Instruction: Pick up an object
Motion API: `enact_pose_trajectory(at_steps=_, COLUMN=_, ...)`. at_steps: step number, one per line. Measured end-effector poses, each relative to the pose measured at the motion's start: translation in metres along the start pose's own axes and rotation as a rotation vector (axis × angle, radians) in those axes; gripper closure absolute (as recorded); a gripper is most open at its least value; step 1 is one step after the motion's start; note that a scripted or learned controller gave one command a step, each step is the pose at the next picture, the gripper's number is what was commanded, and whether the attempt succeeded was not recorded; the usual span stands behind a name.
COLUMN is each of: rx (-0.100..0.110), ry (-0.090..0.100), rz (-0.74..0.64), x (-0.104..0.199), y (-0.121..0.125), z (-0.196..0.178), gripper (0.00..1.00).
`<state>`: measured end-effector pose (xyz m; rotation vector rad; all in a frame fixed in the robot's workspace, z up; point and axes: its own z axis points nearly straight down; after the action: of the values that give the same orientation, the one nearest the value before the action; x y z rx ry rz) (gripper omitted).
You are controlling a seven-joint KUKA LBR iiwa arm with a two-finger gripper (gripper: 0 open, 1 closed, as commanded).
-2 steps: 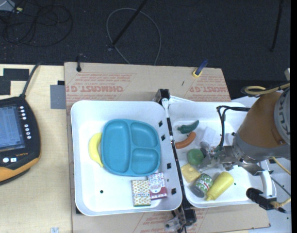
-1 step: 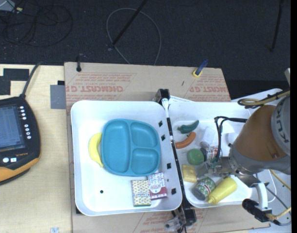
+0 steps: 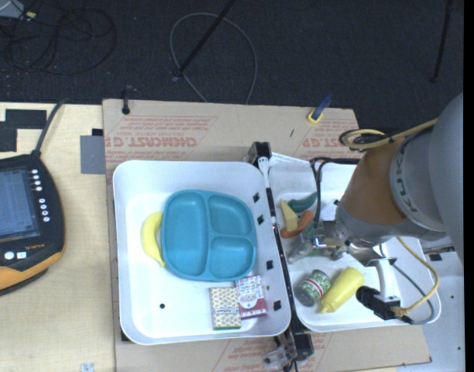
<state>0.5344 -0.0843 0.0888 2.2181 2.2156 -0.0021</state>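
Gripper (image 3: 321, 243) first: you find it down inside the right bin (image 3: 330, 178), below the orange band (image 3: 372, 188) of the grey arm (image 3: 427, 180), at about the middle of that bin. The wrist covers it from this angle, so you cannot tell whether it is wide, narrow, or gripping anything.

Three things lie close to it. A small heap of toy food (image 3: 296, 214), with green, orange and yellow pieces, sits just beside the gripper toward the view's left and a little farther back, against the bin's left wall. A green-labelled can (image 3: 314, 286) lies just in front of the gripper, toward the near rim. A yellow bottle (image 3: 342, 284) lies tilted on its side, touching the can on the view's right.

The rest is well apart from the gripper, across the divider in the left bin (image 3: 136, 285). There you see a teal divided plate (image 3: 208, 235) with a yellow banana-shaped piece (image 3: 151, 237) tucked against its left edge. Two small boxes (image 3: 238, 302) lie side by side just in front of the plate.

Both bins rest on a cardboard sheet (image 3: 221, 130) that covers the surface.
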Motion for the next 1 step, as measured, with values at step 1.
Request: enact_pose_trajectory(at_steps=1, rx=-0.002, ry=0.004, rz=-0.005, x=-0.0073, y=0.1136, z=0.0009, gripper=0.00)
